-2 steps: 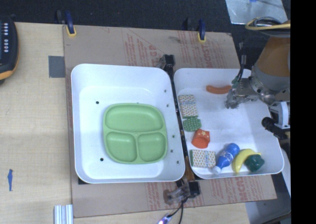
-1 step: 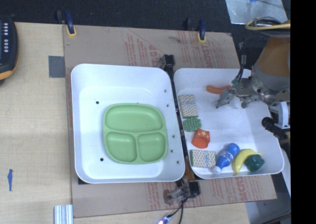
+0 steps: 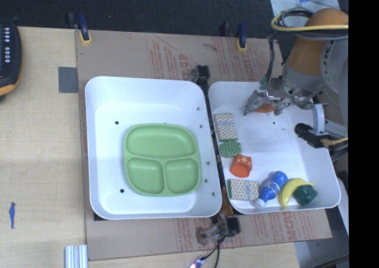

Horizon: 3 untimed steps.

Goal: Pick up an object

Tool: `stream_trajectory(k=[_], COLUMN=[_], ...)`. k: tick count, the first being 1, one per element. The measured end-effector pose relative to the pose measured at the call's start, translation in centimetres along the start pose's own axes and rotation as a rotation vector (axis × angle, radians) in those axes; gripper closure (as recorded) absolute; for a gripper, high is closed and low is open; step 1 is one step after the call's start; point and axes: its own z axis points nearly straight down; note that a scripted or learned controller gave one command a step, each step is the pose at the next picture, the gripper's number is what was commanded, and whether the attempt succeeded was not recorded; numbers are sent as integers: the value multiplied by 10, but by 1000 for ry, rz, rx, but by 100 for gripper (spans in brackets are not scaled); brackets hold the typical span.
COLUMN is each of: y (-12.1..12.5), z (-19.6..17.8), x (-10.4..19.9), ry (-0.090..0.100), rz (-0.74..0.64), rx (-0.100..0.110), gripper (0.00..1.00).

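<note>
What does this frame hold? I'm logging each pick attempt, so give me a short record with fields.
left bin: shallow white bin holding a pale green three-compartment plastic plate
right bin: shallow white bin with small items
right bin items: orange block, blue plastic bottle, yellow toy banana, dark green piece, patterned cloth pads
gripper: two-finger gripper low over the right bin's far end, something orange at its tip
grasp: cannot tell
</note>
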Motion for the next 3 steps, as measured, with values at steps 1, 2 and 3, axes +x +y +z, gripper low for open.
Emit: stream_trajectory(k=[1, 2, 3], y=[9, 9, 10], z=[-28, 23, -49], x=[-30, 4, -18], ry=[0, 0, 0], rz=[2, 0, 2], rx=[-1, 1, -2], gripper=[0, 0, 0])
